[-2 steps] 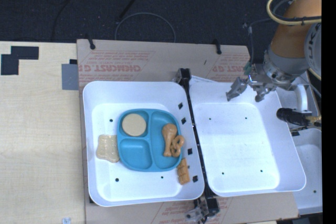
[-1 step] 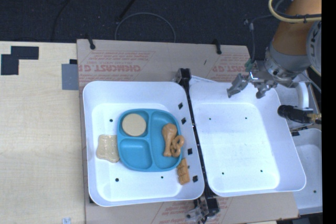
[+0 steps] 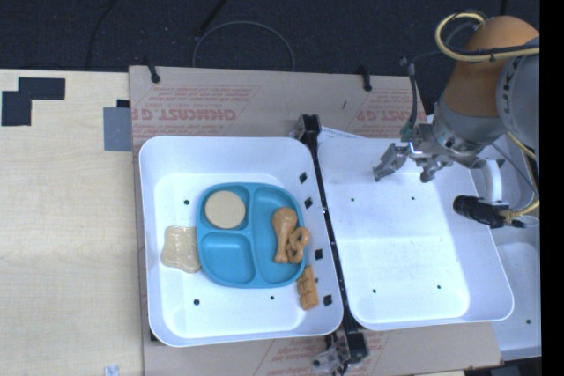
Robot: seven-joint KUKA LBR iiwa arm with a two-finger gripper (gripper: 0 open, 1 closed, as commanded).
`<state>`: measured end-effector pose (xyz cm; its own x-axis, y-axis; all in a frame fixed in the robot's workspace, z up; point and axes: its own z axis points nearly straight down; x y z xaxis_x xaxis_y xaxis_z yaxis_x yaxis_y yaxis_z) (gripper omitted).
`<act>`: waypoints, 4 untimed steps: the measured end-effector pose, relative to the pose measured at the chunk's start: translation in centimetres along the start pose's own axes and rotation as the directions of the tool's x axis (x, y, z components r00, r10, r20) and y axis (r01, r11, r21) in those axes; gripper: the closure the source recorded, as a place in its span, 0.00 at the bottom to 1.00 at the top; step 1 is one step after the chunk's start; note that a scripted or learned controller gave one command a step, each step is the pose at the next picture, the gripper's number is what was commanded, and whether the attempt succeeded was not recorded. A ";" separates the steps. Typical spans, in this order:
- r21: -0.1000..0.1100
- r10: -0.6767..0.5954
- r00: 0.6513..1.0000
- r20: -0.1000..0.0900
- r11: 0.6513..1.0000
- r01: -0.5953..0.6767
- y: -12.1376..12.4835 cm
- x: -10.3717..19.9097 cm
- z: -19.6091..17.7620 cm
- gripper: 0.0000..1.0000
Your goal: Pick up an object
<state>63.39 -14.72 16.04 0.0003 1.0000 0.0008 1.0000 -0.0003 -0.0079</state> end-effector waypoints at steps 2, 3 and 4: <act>-0.003 -0.001 1.000 0.000 1.000 0.001 -0.6 1.0 7.4 0.00; -0.003 0.001 1.000 0.000 1.000 -0.001 -0.6 1.0 6.3 1.00; -0.009 0.004 1.000 0.001 1.000 -0.004 -1.2 0.8 1.9 1.00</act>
